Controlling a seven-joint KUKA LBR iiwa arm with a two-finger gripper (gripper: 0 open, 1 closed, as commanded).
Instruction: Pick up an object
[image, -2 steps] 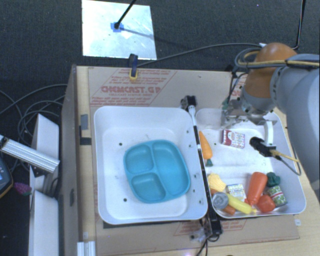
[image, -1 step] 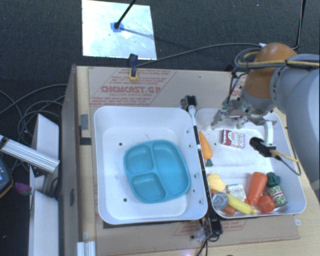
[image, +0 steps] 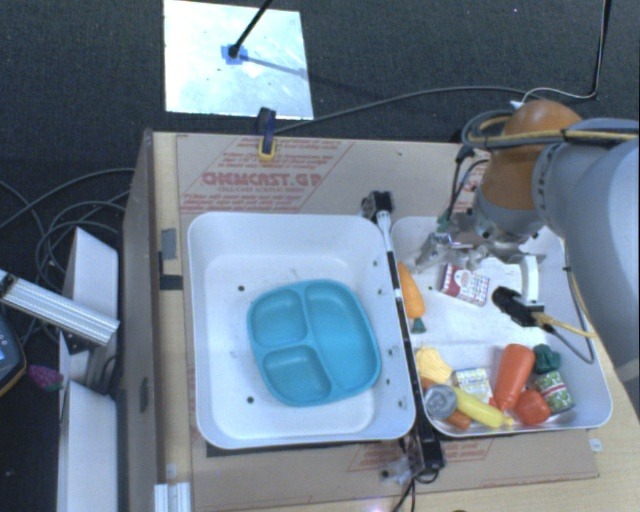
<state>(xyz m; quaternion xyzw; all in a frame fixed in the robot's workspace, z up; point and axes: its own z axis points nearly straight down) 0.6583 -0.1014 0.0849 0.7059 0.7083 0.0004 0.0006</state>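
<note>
While the arm (image: 560, 170) is reaching in over the right bin (image: 590, 395), its gripper (image: 478, 262) is hanging just above a small red-and-white carton (image: 466, 285); I cannot tell whether it is grasping anything. A carrot (image: 410, 290) is lying along the bin's left wall, and what may be more toy food is crowding the near edge. The left bin (image: 220, 330) is holding a blue divided plate (image: 314, 341).

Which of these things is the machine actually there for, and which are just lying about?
For the job:
- gripper, over the right bin
- red and white packet
- big carrot
- small carrot
- yellow banana

Lying about:
- blue divided plate in the left bin
- cardboard sheet
- loose cables
</note>
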